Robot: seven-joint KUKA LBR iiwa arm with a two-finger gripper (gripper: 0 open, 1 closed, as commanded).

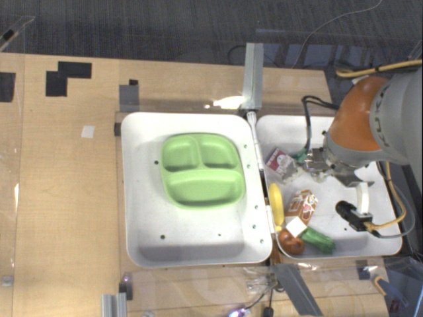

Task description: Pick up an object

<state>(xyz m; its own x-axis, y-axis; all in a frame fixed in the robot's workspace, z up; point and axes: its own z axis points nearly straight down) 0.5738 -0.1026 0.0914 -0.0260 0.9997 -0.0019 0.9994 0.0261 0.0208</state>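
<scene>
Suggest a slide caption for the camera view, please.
KUKA arm reaches over the right bin of small items; a green divided tray sits in the left bin.

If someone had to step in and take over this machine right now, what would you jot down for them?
Gripper: low in the right bin, near the small red and white packet. I cannot tell whether it is open or shut, and nothing visible shows it holding anything.

Objects: the packet, a yellow banana, a brown and white packet, a reddish round item and a green item all lie in the right bin. A green divided tray lies in the left bin.

Done: the arm has reached into the right bin.

Left: no pickup is confirmed, so grasping and lifting an object remain.
</scene>
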